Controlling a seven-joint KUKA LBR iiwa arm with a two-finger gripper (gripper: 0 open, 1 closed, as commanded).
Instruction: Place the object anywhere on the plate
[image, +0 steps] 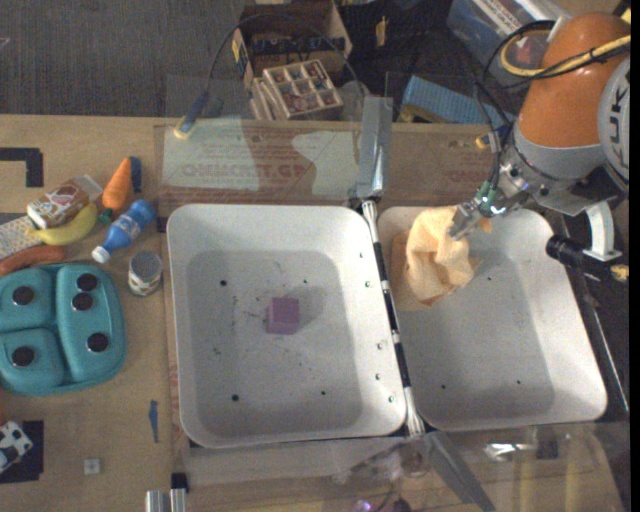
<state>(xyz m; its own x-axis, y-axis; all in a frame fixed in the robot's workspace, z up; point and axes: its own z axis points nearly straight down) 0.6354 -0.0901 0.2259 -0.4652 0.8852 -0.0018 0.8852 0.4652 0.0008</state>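
A crumpled pale yellow cloth sits at the upper left of the right bin, close to the divider. It looks bunched up and drawn toward its top right corner. My gripper is at that corner, pointing down and to the left, with its fingers shut on the edge of the cloth. A small purple cube lies near the middle of the left bin. A teal plate with compartments rests on the bench, left of both bins.
Toy food lies at the far left of the bench: a banana, a carrot, a small blue bottle and a tin. Boxes and cables crowd the area behind the bins. The arm's orange band hangs over the right bin's far corner.
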